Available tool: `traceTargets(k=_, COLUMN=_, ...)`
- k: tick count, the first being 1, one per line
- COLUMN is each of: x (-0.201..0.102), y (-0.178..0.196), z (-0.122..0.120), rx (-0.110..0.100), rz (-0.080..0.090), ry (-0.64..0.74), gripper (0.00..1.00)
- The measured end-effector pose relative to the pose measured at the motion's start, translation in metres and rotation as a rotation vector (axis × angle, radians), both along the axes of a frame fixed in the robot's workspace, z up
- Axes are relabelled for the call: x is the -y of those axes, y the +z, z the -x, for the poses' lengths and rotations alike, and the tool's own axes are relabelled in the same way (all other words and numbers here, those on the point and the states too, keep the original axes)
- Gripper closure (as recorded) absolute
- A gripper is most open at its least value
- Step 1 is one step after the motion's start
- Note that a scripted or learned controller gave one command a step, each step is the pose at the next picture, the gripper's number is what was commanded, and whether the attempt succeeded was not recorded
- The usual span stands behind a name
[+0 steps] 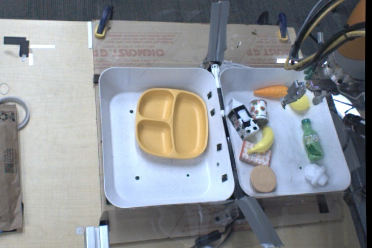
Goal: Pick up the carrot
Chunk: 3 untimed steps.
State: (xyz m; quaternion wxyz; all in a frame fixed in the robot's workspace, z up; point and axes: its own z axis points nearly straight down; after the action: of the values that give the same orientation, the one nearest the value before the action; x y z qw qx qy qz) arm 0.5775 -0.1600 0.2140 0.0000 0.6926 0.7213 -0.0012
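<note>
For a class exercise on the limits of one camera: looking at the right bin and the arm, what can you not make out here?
- Gripper in the camera view: too small and cluttered to tell how its fingers stand.
- Lemon: its upper part is hidden by the gripper.
- Can: label too small to read.
- Arm: cut off by the right edge.
- Carrot: in plain sight, left of the gripper.

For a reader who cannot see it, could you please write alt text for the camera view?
A carrot lies at the far end of the right bin, with the robot's claw just beside its tip, above a lemon. The left bin holds a yellow divided plate.
</note>
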Motion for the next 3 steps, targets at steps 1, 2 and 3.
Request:
traceTargets(k=1, x=0.04, y=-0.018, z=-0.069, rx=0.002, rz=0.001, ry=0.436, gripper=0.0)
traceTargets(k=2, x=0.062, y=-0.066, z=-0.082, rx=0.004, rz=0.001, ry=0.605, gripper=0.0)
traceTargets(k=3, x=0.005, y=-0.097, z=-0.071, rx=0.011, rz=0.006, ry=0.393, gripper=0.0)
